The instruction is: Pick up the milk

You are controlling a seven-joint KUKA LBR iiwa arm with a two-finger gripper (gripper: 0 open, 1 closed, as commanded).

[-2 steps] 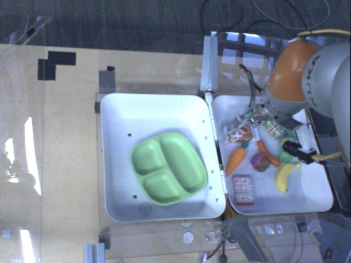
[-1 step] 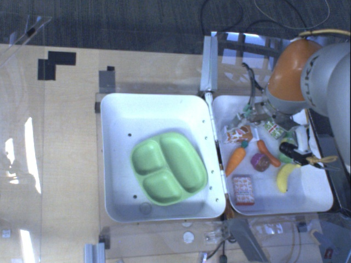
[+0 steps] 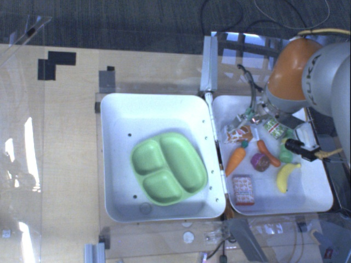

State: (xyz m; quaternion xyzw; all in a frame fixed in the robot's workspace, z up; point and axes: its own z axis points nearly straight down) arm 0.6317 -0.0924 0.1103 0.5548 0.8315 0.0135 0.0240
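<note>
1. Camera view: two white bins side by side. Left bin [image 3: 115, 147] in mid-frame, holding a green divided tray [image 3: 169, 167]. Right bin [image 3: 318, 199] at right of frame, crowded with toy food.
2. Milk: judged to be the small carton [image 3: 238, 133] with white, red and green print, lying tipped at upper left of the right bin, just above the carrot [image 3: 236, 159] and close to the wall shared by the bins. Not certain; print too small to read.
3. Gripper [image 3: 256, 115] low over the upper part of the right bin, just right of the carton, under the orange band of the arm [image 3: 290, 70]. Cannot tell how far open, nor whether anything is caught; tips lost among packaging.
4. Other items near: green-and-white packet [image 3: 276, 128] under the wrist, purple piece [image 3: 260, 161], banana [image 3: 285, 177], red-patterned box [image 3: 243, 189] at lower edge.
5. For a good grasp, probably: shift toward frame left, centre over the carton, close across its narrow sides, avoid the carrot and bin wall, lift straight up.
</note>
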